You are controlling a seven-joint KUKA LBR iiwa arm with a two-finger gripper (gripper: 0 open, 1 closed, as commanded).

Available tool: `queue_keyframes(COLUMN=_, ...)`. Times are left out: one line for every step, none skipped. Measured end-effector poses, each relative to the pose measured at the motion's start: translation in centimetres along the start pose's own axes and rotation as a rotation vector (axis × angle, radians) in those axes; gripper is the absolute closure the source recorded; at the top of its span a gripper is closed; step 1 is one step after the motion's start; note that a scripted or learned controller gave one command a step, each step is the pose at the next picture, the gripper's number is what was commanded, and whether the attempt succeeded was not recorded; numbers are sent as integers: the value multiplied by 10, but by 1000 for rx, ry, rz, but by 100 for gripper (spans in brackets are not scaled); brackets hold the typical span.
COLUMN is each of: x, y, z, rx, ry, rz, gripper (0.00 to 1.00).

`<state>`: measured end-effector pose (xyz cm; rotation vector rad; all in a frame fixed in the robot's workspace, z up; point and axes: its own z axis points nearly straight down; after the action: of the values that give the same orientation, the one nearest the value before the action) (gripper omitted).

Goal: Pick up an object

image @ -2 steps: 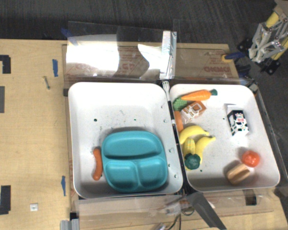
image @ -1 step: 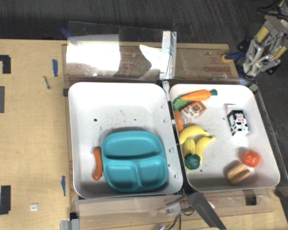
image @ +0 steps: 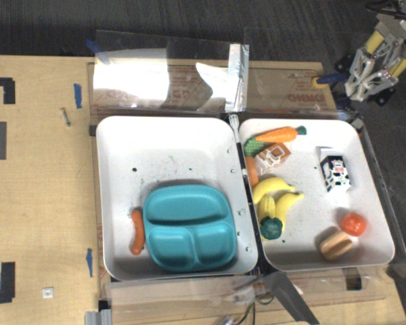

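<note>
Pale wooden bench (image: 34,202) marked with black tape corners (image: 3,90), clear plastic sheet (image: 162,76) catching glare behind, dark grey carpet floor (image: 189,5) beyond

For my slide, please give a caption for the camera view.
Teal tray in left bin; toy foods in right bin.

claw (image: 382,53): cut by right edge, blurred | sausage (image: 137,231): partly under teal tray (image: 188,226)
</note>
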<state>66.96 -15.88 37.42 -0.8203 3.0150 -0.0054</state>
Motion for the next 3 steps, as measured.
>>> queue_keyframes(x=-2, y=0, z=-13, rx=6, ry=-11, rz=2, gripper=100)
queue_keyframes(x=-4, y=-1, z=-26, rx=12, ry=-21, rz=3, gripper=100)
queue_keyframes(x=23, y=10, z=6, rx=-8, ry=12, rz=-118, gripper=100)
